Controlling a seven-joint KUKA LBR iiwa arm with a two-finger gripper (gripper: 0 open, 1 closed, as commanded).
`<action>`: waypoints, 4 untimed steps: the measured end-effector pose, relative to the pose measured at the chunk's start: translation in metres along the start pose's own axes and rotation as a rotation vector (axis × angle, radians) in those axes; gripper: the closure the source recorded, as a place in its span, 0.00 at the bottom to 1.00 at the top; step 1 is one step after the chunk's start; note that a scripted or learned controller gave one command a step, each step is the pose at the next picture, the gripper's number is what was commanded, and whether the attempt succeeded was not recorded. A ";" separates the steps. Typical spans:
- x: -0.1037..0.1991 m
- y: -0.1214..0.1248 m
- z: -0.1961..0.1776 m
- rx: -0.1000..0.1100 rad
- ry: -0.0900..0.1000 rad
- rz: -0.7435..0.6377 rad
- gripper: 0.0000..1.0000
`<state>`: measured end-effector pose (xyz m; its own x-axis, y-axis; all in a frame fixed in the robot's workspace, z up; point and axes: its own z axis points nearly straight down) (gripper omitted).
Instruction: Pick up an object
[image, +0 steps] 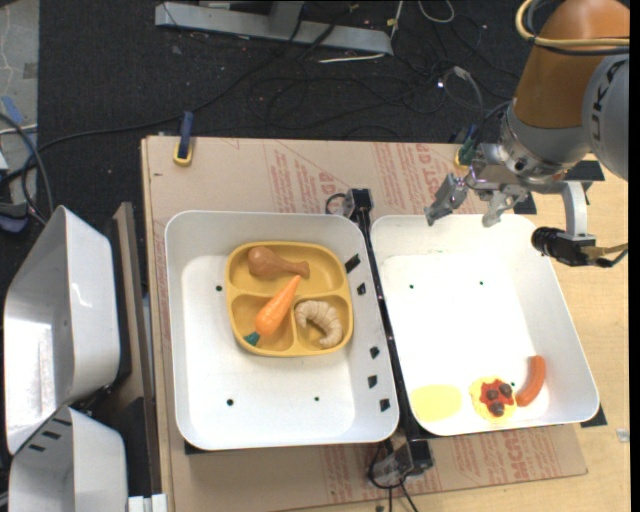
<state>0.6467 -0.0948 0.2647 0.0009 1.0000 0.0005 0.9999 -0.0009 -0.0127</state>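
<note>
Looking for a pick target, I see a sausage, pizza slice and yellow disc lying at the right bin's near edge. The gripper hovers over the far rim, fingers spread, empty. Nothing picked yet; approach and grasp remain.

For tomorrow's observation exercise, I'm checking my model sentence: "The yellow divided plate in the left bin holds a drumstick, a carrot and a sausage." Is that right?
Not quite. The camera view shows the yellow divided plate in the left bin holding a drumstick, a carrot and a shrimp, not a sausage. The sausage lies in the right bin.
</note>
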 end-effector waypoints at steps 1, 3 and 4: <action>0.000 0.002 -0.008 -0.013 -0.001 -0.002 0.00; 0.001 0.005 0.095 -0.008 -0.001 0.001 0.00; -0.001 0.002 0.139 -0.009 -0.001 0.001 0.00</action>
<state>0.6473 -0.0957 0.1259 0.0018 1.0000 -0.0003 1.0000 -0.0018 -0.0042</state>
